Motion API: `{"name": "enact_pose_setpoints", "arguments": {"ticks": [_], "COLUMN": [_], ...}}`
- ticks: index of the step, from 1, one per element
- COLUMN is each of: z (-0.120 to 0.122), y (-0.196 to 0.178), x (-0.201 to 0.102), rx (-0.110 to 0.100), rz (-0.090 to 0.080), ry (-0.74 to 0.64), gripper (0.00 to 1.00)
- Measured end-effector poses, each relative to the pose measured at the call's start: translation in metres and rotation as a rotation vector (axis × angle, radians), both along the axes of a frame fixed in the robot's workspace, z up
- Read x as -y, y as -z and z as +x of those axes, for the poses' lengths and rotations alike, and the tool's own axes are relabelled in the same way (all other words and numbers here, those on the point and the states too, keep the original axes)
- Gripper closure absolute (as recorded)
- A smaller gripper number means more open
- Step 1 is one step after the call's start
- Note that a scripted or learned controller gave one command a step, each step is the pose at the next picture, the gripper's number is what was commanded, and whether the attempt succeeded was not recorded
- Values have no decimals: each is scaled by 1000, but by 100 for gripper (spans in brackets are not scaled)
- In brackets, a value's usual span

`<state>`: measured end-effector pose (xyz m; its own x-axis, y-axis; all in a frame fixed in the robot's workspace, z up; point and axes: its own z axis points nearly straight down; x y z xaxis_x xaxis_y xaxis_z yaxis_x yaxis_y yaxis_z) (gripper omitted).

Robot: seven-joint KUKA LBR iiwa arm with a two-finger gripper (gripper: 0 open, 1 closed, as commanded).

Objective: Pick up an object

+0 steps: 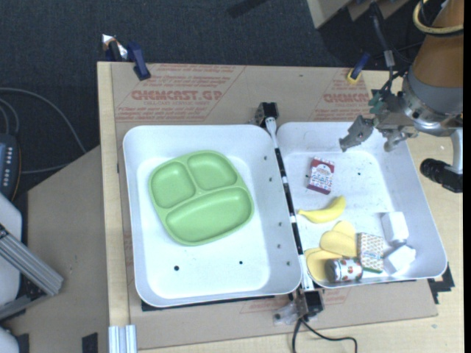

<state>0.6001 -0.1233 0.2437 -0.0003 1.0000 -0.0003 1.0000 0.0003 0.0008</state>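
A: Which object looks like the likeliest pick?

B: I'd judge the small red packet (320, 175). It lies flat on the floor of the right bin (423, 197), toward the back and left of the middle, with open white floor all round it. Its long axis runs roughly front to back, tipped a little.

A: And the tool?

B: The tool (374, 130) hangs over the back of the same bin, its two fingers spread apart and nothing between them. The packet lies forward of it and to the left as the camera sees it, near but not under it. So the move would be a short shift that way, then down.

A: What else is in that bin?

B: A banana (324, 211) just in front of the packet, then a crowded front corner: yellow pieces (333, 245), a small can (346, 270), a patterned packet (372, 251) and white blocks (396, 240), touching or nearly so.

A: And the other bin?

B: The left bin (140, 219) holds a green divided tray (201, 195), well apart from the tool.
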Motion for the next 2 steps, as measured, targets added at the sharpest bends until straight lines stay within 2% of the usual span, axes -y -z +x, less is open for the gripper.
{"name": "enact_pose_setpoints", "arguments": {"ticks": [1, 2], "z": [-22, -30], "y": [122, 160], "x": [-2, -6], "rx": [-2, -3], "rz": [1, 2], "ry": [1, 1], "gripper": [0, 0]}}
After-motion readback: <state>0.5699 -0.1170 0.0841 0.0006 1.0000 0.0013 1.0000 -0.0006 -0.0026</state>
